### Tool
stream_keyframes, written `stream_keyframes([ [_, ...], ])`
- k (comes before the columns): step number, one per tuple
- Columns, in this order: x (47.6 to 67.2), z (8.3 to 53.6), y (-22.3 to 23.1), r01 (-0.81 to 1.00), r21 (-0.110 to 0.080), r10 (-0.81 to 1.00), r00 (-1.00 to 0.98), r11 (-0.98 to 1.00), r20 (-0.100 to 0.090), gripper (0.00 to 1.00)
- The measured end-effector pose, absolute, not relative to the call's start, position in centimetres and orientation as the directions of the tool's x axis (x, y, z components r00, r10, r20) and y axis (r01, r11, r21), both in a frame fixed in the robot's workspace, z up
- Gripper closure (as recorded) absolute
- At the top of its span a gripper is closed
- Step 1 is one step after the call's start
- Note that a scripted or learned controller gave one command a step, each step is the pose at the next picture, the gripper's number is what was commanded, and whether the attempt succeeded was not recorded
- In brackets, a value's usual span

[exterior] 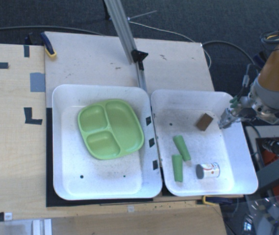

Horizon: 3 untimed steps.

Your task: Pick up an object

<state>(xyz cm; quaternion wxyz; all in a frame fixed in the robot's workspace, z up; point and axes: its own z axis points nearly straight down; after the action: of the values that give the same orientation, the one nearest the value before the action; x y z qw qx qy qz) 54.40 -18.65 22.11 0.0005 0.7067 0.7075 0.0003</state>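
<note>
gripper at right bin upper right edge, finger state unclear. brown block just beside it, apart. two green sticks and small can below; can label unreadable. green plate in left bin.

Right bin holds a brown block, two green cylinders, and a toppled small can.

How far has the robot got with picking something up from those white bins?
Nothing looks picked up yet. The gripper hangs over the right bin's right edge, beside the small brown block, with nothing visibly in it. The brown block, two green cylinders and the small can all lie on the bin floor; the green divided plate sits in the left bin. The whole grasp and lift remain.
</note>
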Motion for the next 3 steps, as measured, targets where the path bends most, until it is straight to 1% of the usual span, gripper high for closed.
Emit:
stream_keyframes([
  [1, 56.3, 22.7, -12.6, 1.000, 0.000, 1.000, -0.008, 0.008, 0.002, 1.00],
  [2, 58.1, 23.7, -7.5, 1.000, 0.000, 1.000, -0.007, 0.007, 0.002, 1.00],
  [3, 59.2, 24.3, -2.2, 1.000, 0.000, 1.000, -0.007, 0.007, 0.002, 1.00],
])
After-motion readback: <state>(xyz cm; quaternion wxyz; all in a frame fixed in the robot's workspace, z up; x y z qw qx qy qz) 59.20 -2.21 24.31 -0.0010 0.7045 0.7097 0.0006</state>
